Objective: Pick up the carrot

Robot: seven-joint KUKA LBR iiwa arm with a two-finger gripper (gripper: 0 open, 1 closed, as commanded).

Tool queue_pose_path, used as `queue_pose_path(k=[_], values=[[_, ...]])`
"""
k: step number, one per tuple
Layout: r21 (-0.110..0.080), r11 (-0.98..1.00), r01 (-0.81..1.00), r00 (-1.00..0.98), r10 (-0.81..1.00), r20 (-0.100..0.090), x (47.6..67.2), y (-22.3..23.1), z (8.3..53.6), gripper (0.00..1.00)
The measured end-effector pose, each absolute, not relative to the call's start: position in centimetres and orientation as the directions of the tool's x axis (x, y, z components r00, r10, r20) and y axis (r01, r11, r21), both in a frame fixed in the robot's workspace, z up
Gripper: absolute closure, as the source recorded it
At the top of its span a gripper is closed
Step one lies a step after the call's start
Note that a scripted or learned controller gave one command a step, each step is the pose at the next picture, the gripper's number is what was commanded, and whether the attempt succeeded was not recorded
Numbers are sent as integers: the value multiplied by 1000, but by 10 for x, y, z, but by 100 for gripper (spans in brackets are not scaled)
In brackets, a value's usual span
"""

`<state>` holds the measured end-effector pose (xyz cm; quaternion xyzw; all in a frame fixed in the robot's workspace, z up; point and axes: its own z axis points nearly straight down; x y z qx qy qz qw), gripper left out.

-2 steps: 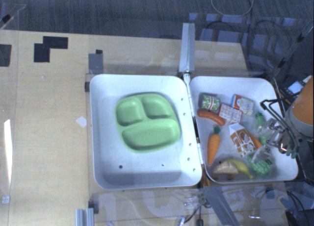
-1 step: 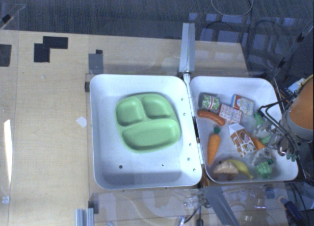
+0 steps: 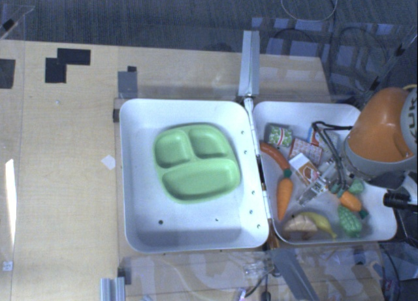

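My claw [image 3: 313, 189] hangs low over the right-hand bin [image 3: 385, 231], its thin fingers pointing down and to the camera's left; whether they are spread or pressed together I cannot tell from this angle, and nothing shows between them. The carrot [image 3: 285, 195] lies in that same bin along its left wall, narrow end toward the camera, just beside my claw on the camera's left, apart from it. A red sausage [image 3: 274, 156] sits just beyond the carrot, a banana [image 3: 320, 222] and a brownish lump [image 3: 300, 225] nearer the camera. Small cartons [image 3: 305, 156] lie by my wrist. The left bin [image 3: 140, 228] on the table [image 3: 65, 182] holds a green divided plate [image 3: 194, 161].
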<state>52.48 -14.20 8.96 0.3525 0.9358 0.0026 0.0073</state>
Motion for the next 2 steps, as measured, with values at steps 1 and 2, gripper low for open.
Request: queue_pose_path(k=[1, 2], values=[[14, 755, 655, -755, 655, -18, 527, -141, 102, 100], [5, 817, 577, -817, 577, -6, 524, 6, 193, 100]])
